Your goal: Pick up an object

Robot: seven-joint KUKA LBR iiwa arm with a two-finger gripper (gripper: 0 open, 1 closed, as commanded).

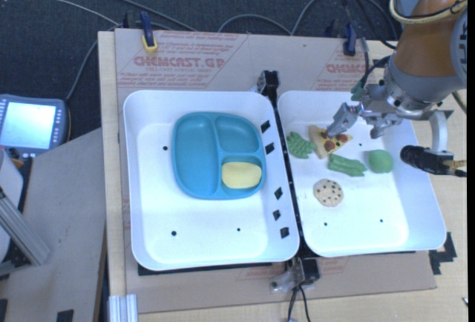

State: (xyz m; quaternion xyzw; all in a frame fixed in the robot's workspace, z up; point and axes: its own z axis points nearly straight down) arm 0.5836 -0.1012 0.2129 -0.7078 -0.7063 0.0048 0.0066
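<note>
Camera view looks down on the surface [185,42], and the blue tray [194,157] in the left bin [148,231] serves as the landmark. Nearest the camera, to the right of the tray and lower, a round cookie [327,192] lies in the right bin [401,231]. A yellow piece [241,174] sits inside the tray's lower right compartment. Further right of the tray, at about the level of that compartment, lie a long green piece [346,165] and a round green piece [380,160], near each other. A leafy green piece [300,145] lies just right of the tray, across the divide between the bins. Beside it is a pizza slice [326,142]. The hand [359,118] hangs right above the slice's far edge, its fingers spread apart with nothing between them. Behind it rises the arm's orange band [434,20].
</note>
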